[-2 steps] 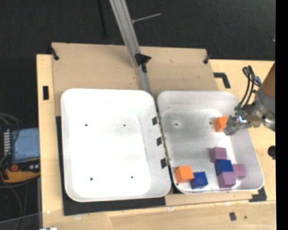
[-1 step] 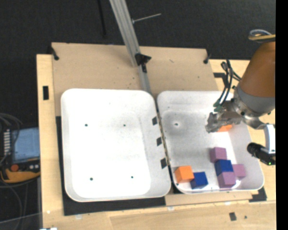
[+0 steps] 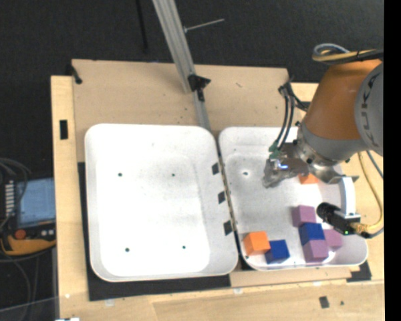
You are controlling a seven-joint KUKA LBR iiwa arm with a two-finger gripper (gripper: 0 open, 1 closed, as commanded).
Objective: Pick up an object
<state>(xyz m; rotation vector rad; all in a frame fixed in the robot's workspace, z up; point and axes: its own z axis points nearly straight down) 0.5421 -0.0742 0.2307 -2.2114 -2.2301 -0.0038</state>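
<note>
Overhead, the tabletop (image 3: 167, 85) carries two shallow white bins side by side; the left bin (image 3: 154, 199) has nothing in it but small dark marks, and the right bin (image 3: 254, 146) holds all the candidate objects. Arm (image 3: 341, 105) reaches in from the view's right, orange band above the wrist, and hangs over the upper middle of the right bin. Hand (image 3: 277, 169) sits at the arm's tip, above bare bin floor; it is small and partly glared, so I cannot tell how far it is open, and nothing is seen in its grip. Blocks lie toward the bin's near-right corner, away from the hand on a down-and-right diagonal in this view. Cluster at the right: purple block (image 3: 305, 215), blue block (image 3: 312, 233) touching it below, second purple block (image 3: 315, 249) below that, with another purple piece just beside them at the right. Separate pair nearer the bin's front-left: orange block (image 3: 257, 242) with a small blue block (image 3: 278, 251) touching its right side. A further orange bit (image 3: 309, 178) shows just right of the hand, mostly hidden under the wrist. Judgement: the upper purple block is the nearest fully visible target, and the orange block has its left side free. All blocks look roughly cubic, so no long axis to align to.
</note>
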